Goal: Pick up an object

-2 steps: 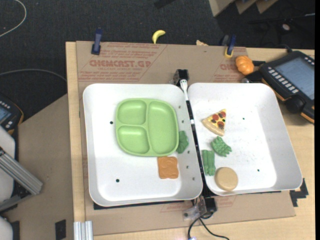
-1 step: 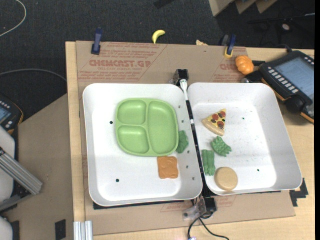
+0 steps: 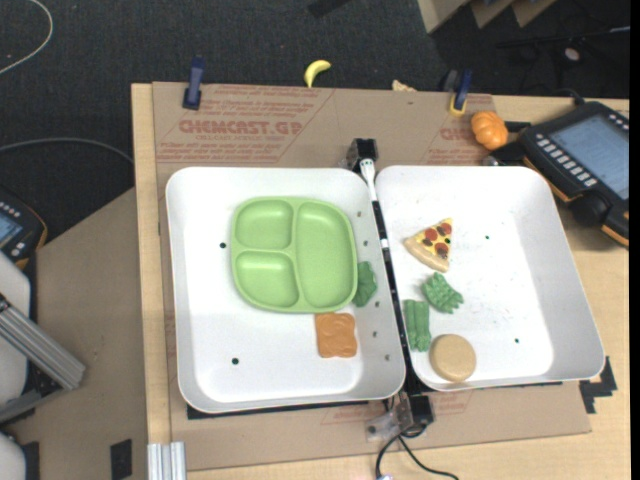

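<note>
Candidates to pick: we count four toy foods in the right bin (image 3: 530, 208), namely a pizza slice (image 3: 431, 245), a leafy green piece (image 3: 441, 294), a green pod-like piece (image 3: 416, 325) and a round tan cookie or bun (image 3: 453, 357).
Where they lie: all four sit in the left half of that bin, the pod and the tan round touching or nearly so by the near corner, the pizza slice apart and farther back.
Easiest target: we judge the pizza slice the safest, since it lies clear of its neighbours (the tan round sits close to the bin wall).
Left bin (image 3: 200, 268): we see a green divided plate (image 3: 295, 253), a small green piece (image 3: 364, 284) just beside its right edge, and an orange-brown toast-like square (image 3: 337, 335) near its front.
Why so arranged: we take the scatter for a loose pile meant for repeated picking trials, not a tidy layout.
Gripper: we cannot tell its state, and no object is lifted.
Progress: we judge the pick not yet begun.
Bench fittings: blue clamps (image 3: 193, 84) pin the brown board (image 3: 250, 118) under the bins, presumably to stop it sliding.
Writing: the board reads roughly "CHEMCAST GP", printed in red and repeated; the smaller line beneath is too faint to read.
Strays: a yellow banana toy (image 3: 317, 70) and an orange toy (image 3: 489, 128) lie beyond the bins, beside a handheld control pendant (image 3: 580, 158).
</note>
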Controlling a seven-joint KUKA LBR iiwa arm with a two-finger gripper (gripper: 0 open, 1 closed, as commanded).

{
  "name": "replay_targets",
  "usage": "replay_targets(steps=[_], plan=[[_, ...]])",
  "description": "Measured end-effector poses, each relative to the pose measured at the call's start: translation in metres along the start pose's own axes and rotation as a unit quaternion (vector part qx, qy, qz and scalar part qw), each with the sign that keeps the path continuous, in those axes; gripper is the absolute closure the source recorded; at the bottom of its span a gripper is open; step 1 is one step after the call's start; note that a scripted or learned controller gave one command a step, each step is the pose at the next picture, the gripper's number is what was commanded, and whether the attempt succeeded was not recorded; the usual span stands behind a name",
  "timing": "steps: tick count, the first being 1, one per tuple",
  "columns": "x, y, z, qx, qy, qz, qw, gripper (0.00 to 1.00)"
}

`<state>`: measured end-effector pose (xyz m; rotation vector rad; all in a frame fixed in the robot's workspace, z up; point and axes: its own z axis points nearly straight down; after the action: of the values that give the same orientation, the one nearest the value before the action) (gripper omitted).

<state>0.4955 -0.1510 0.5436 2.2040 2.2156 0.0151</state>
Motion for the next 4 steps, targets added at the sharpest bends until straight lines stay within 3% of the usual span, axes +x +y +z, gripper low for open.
replay_targets(steps=[1,2,3,4], plan=[[-0.002,0.000,-0.003,0.005,0.001,0.002,1.0000,1.00],[-0.032,-0.020,0.094,0.014,0.003,0.005,0.9999,1.00],[0.041,-0.015,0.003,0.003,0.002,-0.001,1.0000,1.00],[0.037,-0.015,-0.004,0.006,0.001,0.002,1.0000,1.00]])
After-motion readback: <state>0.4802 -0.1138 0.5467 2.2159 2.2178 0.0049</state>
